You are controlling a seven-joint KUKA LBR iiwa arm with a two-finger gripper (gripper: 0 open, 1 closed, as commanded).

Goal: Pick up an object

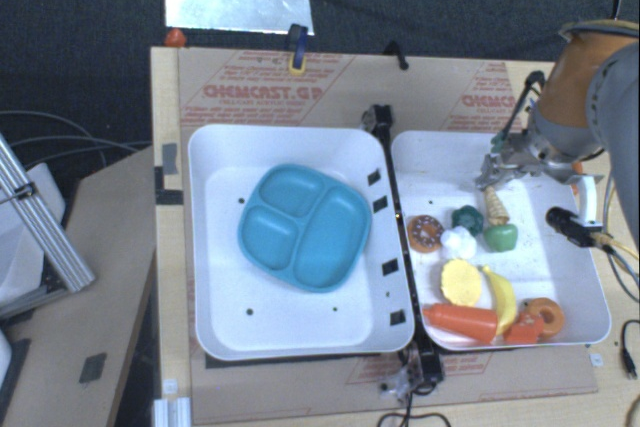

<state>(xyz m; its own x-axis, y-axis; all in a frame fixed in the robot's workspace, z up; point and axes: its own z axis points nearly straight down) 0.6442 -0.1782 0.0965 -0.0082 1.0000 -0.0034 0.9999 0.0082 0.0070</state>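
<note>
My gripper (pixel 493 171) hangs low over the far part of the right bin (pixel 440 155), reaching in from the right. Just in front of it lies a tan cone (pixel 497 206), close to the gripper; contact cannot be made out. Further toy foods lie in this bin: a dark green piece (pixel 466 217), a green pepper (pixel 500 237), a white ball (pixel 459 241), a chocolate donut (pixel 425 232), a yellow round piece (pixel 461 282), a banana (pixel 500 300), a carrot (pixel 462 319) and an orange ring (pixel 544 315).
In the left bin (pixel 215 315) a blue divided plate (pixel 305 225) sits in the middle. A black divider (pixel 395 235) runs between the two bins. Bare bin floor shows around the gripper at the right bin's far end.
</note>
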